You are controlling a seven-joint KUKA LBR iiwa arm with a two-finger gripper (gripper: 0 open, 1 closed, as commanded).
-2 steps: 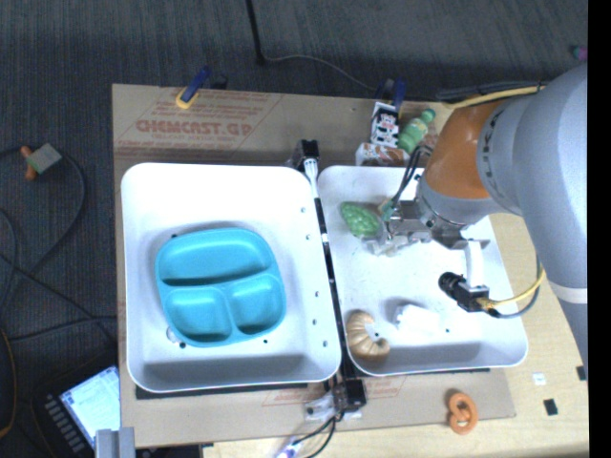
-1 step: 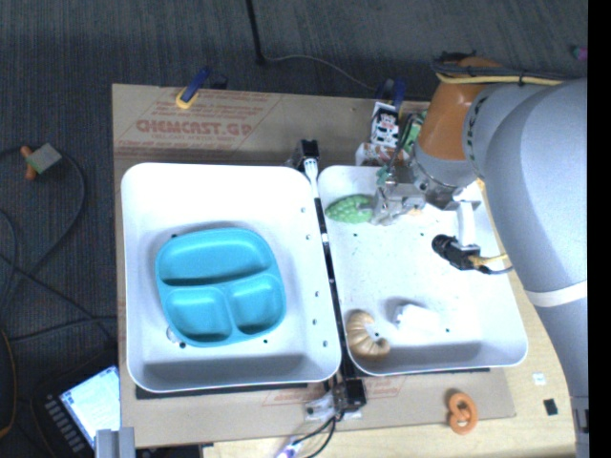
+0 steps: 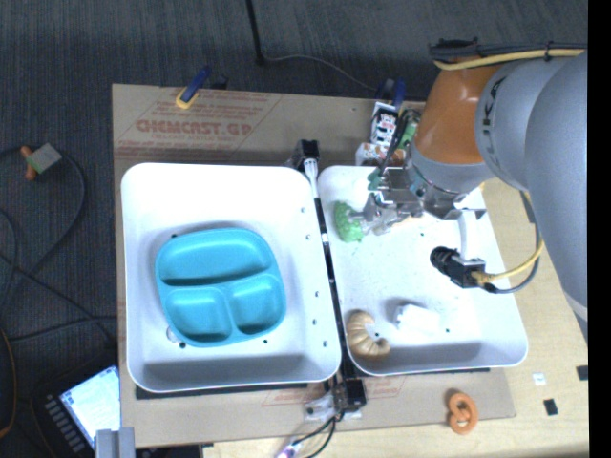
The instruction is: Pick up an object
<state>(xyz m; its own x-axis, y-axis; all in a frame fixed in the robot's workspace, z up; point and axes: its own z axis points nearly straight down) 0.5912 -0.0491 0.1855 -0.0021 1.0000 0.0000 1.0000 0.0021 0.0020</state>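
**Item:** green object point(image 3: 347, 223), a small rounded lump with no long axis that can be read

**Location:** right bin point(image 3: 406, 260), far left corner, close against the wall it shares with the left bin point(image 3: 220, 184)

**Relation to end effector:** the end effector point(image 3: 380, 208) sits just beside the lump. The lump lies to its left in the camera view and slightly nearer the camera. Whether the two touch cannot be told

**End effector state:** low over the bin floor; wide or narrow cannot be told (its metal blends into the white behind it)

**Room:** tight on the divider side, open floor to the right. A short shift leftward looks like what the grasp needs

**Other contents:**
- tan curled object point(image 3: 366, 334) and white lump point(image 3: 417, 319) at the near edge, well apart from the end effector
- blue divided tray point(image 3: 221, 284) in the left bin

**Surface:** brown board point(image 3: 239, 127) under both bins
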